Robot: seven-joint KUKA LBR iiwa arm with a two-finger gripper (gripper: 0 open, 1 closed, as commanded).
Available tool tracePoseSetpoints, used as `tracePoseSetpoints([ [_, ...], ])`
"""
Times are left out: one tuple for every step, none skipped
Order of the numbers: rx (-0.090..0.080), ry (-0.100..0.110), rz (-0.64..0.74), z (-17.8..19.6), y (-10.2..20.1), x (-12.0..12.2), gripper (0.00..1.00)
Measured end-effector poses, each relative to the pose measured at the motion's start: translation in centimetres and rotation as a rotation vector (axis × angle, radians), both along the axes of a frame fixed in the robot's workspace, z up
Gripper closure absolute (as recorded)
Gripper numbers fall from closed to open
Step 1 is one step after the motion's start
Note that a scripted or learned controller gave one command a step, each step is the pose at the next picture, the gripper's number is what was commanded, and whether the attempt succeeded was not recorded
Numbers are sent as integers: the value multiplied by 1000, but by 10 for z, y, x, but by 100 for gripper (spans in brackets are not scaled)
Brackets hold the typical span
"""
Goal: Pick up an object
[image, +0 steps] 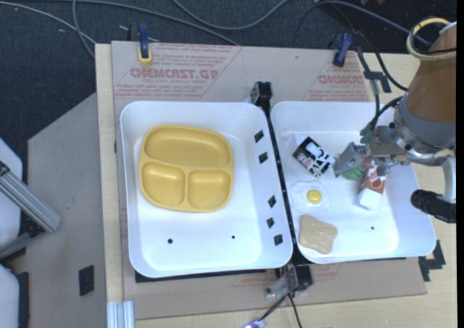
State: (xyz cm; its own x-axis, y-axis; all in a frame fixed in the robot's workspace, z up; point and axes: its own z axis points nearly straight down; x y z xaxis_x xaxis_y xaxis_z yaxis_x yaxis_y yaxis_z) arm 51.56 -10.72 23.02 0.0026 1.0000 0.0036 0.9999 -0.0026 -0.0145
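The right bin [406, 243] holds several small objects. A black-and-white block [312, 156] lies near its left wall. A toy fried egg [313, 196] sits below it, and a tan slice of bread [317, 235] lies at the front. A white and red tube [372, 190] lies toward the right, with a green item [352, 171] beside it. My gripper [362, 160] hangs low over the green item and the top of the tube, reaching in from the right. The grey wrist hides what lies directly under it.
A yellow divided plate [187, 168] fills the upper part of the left bin [203, 247]. A black divider with clips [270, 174] runs between the bins. Blue clamps [143, 42] hold the board at the back. Cables cross the dark floor behind.
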Motion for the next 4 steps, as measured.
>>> tracePoseSetpoints([
  [-2,-12,3,6,0,3,0],
  [-1,-8,1,-41,-8,4,0],
  [-1,-7,2,-104,-6,6,0],
  [-1,-13,1,-146,-5,7,0],
])
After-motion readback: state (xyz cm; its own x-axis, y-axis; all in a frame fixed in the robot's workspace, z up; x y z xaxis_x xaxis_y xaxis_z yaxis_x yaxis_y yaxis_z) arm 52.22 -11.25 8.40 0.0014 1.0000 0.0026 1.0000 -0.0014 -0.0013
